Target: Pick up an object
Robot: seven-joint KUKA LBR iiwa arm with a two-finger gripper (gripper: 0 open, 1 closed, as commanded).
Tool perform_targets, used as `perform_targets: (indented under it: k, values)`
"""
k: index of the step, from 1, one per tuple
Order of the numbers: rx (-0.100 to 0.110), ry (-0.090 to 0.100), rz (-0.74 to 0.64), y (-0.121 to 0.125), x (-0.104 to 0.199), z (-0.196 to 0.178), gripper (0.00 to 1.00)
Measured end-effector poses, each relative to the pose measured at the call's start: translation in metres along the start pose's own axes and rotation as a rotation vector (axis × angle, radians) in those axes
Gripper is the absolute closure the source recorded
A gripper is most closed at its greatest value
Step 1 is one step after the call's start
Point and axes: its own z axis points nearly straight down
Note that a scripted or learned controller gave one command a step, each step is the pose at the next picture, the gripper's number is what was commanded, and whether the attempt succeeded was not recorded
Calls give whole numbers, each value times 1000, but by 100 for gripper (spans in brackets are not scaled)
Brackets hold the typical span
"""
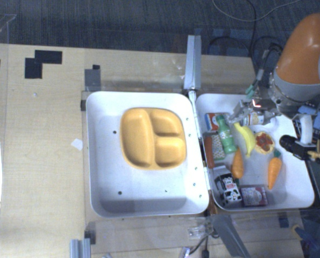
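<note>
The right bin (304, 193) holds several small things. A yellow banana (246, 138) lies near its middle, with a green bottle (227, 139) just to its left. A red and yellow pizza-like piece (264, 142) lies to the banana's right. Two orange carrots lie lower down, one (237, 165) under the bottle and one (274, 171) further right. My gripper (253, 113) hangs over the bin's upper part, just above the banana's top end. Nothing shows between its fingers.
A yellow divided tray (151, 137) lies in the left bin (103, 165). In the right bin, a packet (215, 147) and a red-white box (213, 121) lie by the left wall. A small carton (228, 188) and a dark red packet (254, 195) lie at the front.
</note>
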Motion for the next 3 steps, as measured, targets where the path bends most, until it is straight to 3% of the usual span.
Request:
perform_targets:
  k: [1,2,3]
  values:
    - [-4,0,-136,-7,36,-112,0]
    - [-10,0,-141,-5,37,-124,100]
    - [-10,0,-140,-5,37,-124,0]
